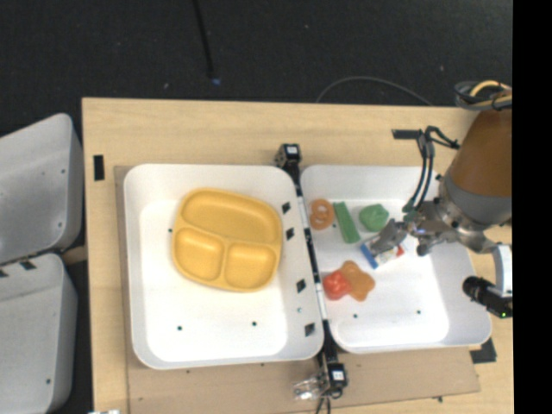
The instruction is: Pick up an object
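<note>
The right bin (pixel 431 326) holds several small items. An orange ring (pixel 321 215), a green bar (pixel 346 222) and a green block (pixel 374 216) lie in its far left part. A red and orange lump (pixel 348 283) sits nearer the front. My gripper (pixel 390 238) reaches in from the right and hangs low over the middle of this bin. Right at its tip lies a small blue, white and red object (pixel 376 254); whether it is touched or held is unclear.
The left bin (pixel 155 317) carries a yellow divided plate (pixel 227 240). A ridge with black clips (pixel 302 257) separates the two bins. The arm's orange band (pixel 487 158) and cables (pixel 424 166) rise over the right bin's far right side.
</note>
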Controlling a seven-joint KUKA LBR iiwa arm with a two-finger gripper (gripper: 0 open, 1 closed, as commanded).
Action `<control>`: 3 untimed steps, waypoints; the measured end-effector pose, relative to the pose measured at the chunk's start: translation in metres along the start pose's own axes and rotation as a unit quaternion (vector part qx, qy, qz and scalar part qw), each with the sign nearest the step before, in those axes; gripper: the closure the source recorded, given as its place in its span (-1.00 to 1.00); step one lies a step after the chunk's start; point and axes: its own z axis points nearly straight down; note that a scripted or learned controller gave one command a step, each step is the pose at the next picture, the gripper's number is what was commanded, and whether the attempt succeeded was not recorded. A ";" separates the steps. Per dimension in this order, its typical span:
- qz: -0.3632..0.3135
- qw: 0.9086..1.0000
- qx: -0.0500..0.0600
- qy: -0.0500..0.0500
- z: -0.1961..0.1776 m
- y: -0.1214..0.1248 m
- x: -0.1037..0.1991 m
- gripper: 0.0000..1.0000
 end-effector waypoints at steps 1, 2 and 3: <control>-0.001 1.000 -0.006 -0.001 -0.006 0.003 0.000 -1.00; 0.000 1.000 -0.003 -0.002 0.037 0.004 0.002 -1.00; 0.000 1.000 -0.003 -0.002 0.100 0.001 0.004 -1.00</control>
